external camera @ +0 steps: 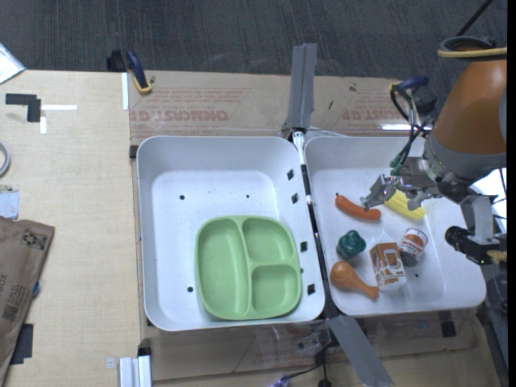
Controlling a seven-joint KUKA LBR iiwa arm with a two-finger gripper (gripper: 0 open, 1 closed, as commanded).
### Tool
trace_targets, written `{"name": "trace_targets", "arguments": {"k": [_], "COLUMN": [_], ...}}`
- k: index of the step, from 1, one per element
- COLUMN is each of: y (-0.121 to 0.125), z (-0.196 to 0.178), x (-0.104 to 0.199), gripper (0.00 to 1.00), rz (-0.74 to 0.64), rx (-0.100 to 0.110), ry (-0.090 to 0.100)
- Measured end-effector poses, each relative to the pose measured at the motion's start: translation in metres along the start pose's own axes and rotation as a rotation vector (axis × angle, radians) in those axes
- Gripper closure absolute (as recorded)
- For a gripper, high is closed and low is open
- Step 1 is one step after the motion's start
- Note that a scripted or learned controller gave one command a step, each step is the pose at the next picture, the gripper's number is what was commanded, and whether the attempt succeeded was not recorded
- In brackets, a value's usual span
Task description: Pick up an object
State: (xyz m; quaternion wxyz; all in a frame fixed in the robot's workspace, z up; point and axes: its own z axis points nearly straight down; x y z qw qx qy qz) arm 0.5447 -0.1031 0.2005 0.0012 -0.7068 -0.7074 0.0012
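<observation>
Overhead view of the bench. The left bin lies well to the left of the jaws and carries a green divided plate with three compartments, set toward its near edge. The right bin sits under the arm, grey with an orange band, which enters from the right. The gripper is low over the far middle of this bin; its fingers are spread narrowly apart, with nothing visibly between them. An orange carrot lies just left of and below the jaws, close to the fingertips. A yellow piece lies just right of them, partly covered by the gripper body. Nearer the camera lie an orange-and-white carton, a tan pear-shaped piece, a dark green piece and a small can.
</observation>
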Motion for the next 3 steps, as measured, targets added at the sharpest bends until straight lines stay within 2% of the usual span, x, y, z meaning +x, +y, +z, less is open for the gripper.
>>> {"name": "trace_targets", "arguments": {"k": [1, 2, 3], "y": [0.027, 0.027, 0.086], "z": [0.109, 0.1, 0.009], "x": [-0.001, -0.002, 0.07], "gripper": [0.0, 1.0, 1.0], "rz": [-0.157, -0.154, 0.041], "rx": [-0.003, -0.002, -0.002], "ry": [-0.001, -0.001, -0.002]}}
